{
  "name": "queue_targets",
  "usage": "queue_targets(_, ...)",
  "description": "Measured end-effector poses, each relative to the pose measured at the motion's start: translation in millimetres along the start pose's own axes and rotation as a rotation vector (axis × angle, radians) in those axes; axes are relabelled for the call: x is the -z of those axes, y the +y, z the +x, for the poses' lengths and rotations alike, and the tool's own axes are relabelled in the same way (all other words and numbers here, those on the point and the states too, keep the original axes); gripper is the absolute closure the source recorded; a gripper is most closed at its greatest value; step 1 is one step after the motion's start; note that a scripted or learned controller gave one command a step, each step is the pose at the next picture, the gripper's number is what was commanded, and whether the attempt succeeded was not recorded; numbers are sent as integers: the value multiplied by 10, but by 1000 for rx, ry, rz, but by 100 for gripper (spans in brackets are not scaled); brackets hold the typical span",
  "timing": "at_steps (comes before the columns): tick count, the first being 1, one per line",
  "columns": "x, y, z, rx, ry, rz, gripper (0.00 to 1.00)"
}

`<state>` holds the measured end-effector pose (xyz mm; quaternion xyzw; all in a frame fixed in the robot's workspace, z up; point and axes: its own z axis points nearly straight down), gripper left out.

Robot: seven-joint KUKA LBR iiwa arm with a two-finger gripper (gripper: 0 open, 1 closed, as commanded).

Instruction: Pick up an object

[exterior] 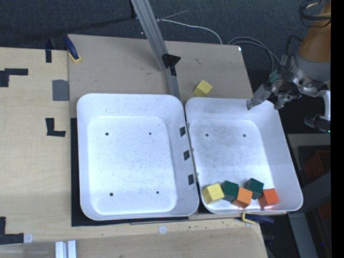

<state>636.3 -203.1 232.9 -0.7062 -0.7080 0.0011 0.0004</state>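
Note:
Several small blocks lie along the near edge of the right bin [279, 144]: a yellow block [213, 192], a dark green block [230, 188], an orange block [243, 196], a second green block [255, 186] and a red-orange block [268, 197]. They are bunched together, touching. Another yellow block [202, 88] rests on the bench behind the bins. My gripper [262, 97] hangs over the right bin's far right corner, well away from the blocks, with nothing seen between its fingers.
The left bin [86, 144] sits beside the right one, joined by a dark hinge strip [186, 155]. A grey metal pole [153, 28] slants over the bench behind the bins. Cables [252, 44] run at the back right.

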Motion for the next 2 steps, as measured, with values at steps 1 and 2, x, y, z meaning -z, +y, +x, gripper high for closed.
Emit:
queue_targets(1,254,192,303,2,1,-4,0)
queue_targets(2,1378,75,39,-2,-3,-10,0)
